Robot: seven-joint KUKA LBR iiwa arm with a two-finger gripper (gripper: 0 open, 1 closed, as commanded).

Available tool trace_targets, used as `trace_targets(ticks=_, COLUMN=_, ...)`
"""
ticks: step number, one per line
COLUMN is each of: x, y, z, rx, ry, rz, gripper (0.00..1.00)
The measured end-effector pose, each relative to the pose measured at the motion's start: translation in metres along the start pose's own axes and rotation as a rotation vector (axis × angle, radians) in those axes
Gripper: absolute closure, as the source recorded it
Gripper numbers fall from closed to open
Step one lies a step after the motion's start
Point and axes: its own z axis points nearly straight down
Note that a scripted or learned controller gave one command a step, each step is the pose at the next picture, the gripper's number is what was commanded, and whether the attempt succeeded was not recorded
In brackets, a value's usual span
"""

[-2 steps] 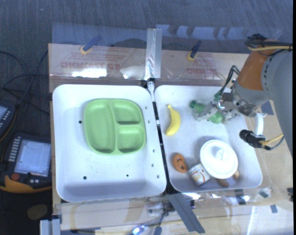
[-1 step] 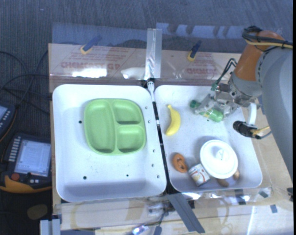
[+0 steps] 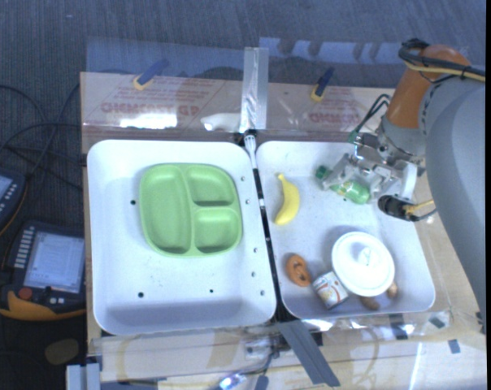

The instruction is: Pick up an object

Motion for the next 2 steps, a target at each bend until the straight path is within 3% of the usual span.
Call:
trace_targets(ticks=1, x=-0.001, y=-0.003, z=-0.006, rx=0.012, ry=-0.010, rz=-0.002, gripper=1.00)
trace_targets(ticks=2, x=0.036, y=-0.012, z=-0.091, rx=-0.072, ry=-0.003, rz=-0.007, gripper=1.00)
